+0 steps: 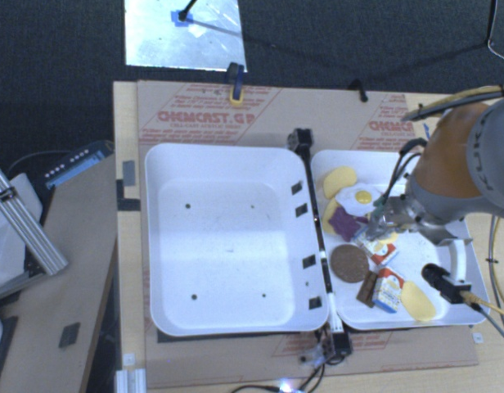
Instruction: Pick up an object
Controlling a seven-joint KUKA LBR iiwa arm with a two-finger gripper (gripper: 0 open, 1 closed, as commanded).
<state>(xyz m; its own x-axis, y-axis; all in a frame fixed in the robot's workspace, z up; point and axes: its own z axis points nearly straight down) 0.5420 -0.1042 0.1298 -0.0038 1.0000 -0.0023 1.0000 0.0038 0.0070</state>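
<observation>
The right bin [473, 278] holds several small toy foods: a yellow piece [339, 179], a fried egg [360, 196], a purple piece [343, 222], a brown round cookie [349, 263], a dark chocolate bar [367, 288], a red, white and blue carton [389, 291] and a yellow piece [417, 301]. My gripper [381, 223] is low in this bin, over a small red and white item [384, 251] between the egg and the cookie. The wrist hides its tips.
The left bin [227, 236] sits beside the right one, split from it by a black clipped divider [312, 219]. Both rest on a cardboard sheet [211, 113]. The grey and orange arm [465, 166] covers the right bin's far right side. Cables run at the right edge.
</observation>
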